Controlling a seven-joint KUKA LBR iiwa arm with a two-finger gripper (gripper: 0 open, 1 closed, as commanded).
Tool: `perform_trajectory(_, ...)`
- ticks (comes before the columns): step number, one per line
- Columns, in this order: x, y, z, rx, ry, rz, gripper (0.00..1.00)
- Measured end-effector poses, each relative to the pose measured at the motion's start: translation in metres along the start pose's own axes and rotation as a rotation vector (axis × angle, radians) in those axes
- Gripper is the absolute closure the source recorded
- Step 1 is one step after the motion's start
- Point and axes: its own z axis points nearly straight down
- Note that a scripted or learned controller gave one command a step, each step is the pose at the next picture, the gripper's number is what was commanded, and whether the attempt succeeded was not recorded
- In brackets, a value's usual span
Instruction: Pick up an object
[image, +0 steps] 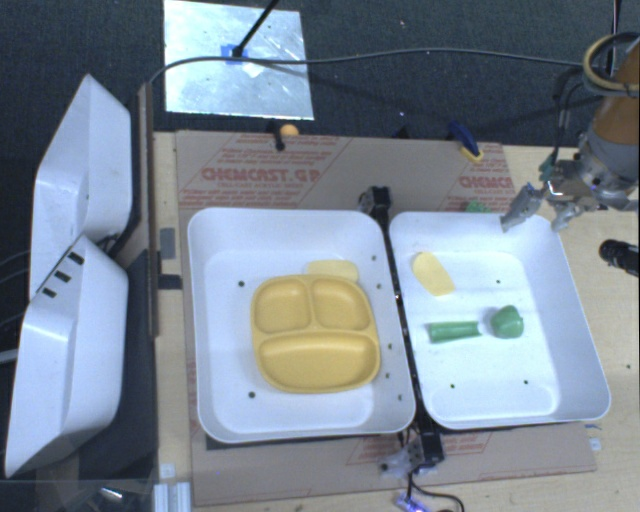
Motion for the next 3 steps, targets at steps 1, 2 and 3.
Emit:
perform_trajectory(1, 0.0, 0.002, -0.006, -0.009, -0.002, -0.002, 0.0)
perform_trajectory(2, 0.009, 0.0, 0.04, -0.006, -0.001, -0.002, 0.0)
perform_trajectory(3, 0.006, -0.003, 0.083, -0.006, -0.001, -0.001, 0.0)
